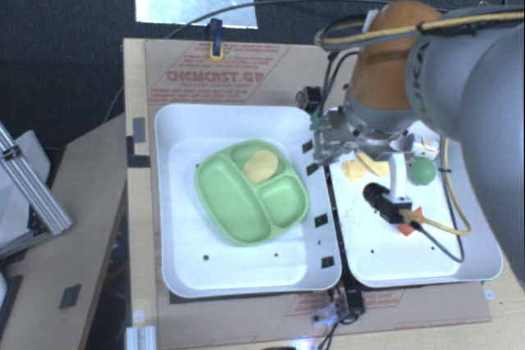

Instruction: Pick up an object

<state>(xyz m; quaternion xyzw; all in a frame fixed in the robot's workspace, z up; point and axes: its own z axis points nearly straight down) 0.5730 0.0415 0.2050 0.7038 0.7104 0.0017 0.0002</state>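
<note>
Since the gripper (326,142) hangs over the seam between the two bins, around 10 o'clock of the right bin (426,262), we reckon the easiest grab is the pale yellow piece (361,169) lying at its 4 o'clock. Honestly, we can't tell whether the claw is spread or pressed together, because the wrist hides it. The piece looks light and flattish, maybe a bit slick, so we'd pinch it across its narrow width near the middle. The green ball (422,172) at the bin's 12 o'clock will probably roll away. The yellow lump (261,166) sits at 1 o'clock on the green plate (238,213).
</note>
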